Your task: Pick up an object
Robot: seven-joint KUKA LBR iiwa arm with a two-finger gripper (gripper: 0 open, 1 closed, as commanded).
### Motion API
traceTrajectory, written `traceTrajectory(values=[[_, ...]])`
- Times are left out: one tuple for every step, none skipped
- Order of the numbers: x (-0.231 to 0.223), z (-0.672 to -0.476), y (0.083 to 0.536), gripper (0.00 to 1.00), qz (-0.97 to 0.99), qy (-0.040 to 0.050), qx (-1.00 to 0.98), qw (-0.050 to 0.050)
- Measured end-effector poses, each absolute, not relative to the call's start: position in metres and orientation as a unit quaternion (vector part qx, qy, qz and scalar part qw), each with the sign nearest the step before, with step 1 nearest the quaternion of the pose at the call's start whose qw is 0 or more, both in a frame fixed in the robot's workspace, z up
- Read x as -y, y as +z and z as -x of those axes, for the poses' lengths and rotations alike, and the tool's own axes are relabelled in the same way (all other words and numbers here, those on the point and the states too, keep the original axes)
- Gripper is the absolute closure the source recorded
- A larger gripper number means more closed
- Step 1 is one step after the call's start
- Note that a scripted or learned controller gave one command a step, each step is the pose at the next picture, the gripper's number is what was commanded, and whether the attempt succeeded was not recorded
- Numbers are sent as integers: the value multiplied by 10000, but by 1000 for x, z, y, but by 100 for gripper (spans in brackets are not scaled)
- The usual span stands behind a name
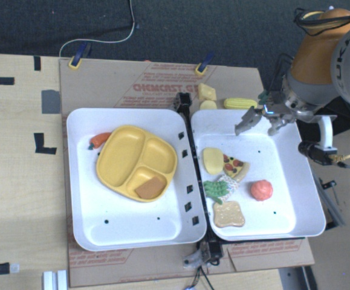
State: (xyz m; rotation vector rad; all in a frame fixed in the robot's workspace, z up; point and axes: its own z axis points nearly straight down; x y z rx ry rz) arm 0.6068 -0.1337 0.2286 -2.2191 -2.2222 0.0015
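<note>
The claw [260, 122] hangs over the far edge of the right bin [295, 180], its two fingers spread wide apart with nothing between them. One finger [245, 124] points down toward the left, the other [278, 125] sits to its right. The grey arm with its orange band [318, 54] comes in from the upper right.

The candidate objects lie nearer the camera than the claw, well apart from it, on the floor of the right bin. A pale yellow oval piece [213, 160] rests closest to the divider, touching a pizza slice [235, 167] on its right. Below these sits a green leafy piece [217, 190], and below that a slice of toast [228, 214] near the bin's near wall. A red round piece [262, 190] lies alone toward the right side of the bin, below the claw and separate from the rest.

Outside the bin, just beyond its far rim and to the claw's left, a corn cob [239, 103] lies on the table [17, 162], with two pale yellow chunks [207, 93] beside it.

The left bin [84, 222] holds a yellow divided plate [135, 162] carrying a brown piece [151, 188] in its near compartment, and an orange carrot [100, 139] lies just beside the plate's far left edge.
</note>
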Motion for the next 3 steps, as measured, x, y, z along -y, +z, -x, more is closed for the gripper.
traceTrajectory(values=[[125, -578, 140, 0, 7068, 34, 7074, 49], [109, -571, 89, 0, 7072, -12, 7070, -87], [111, -573, 104, 100, 7079, -28, 7063, -102]])
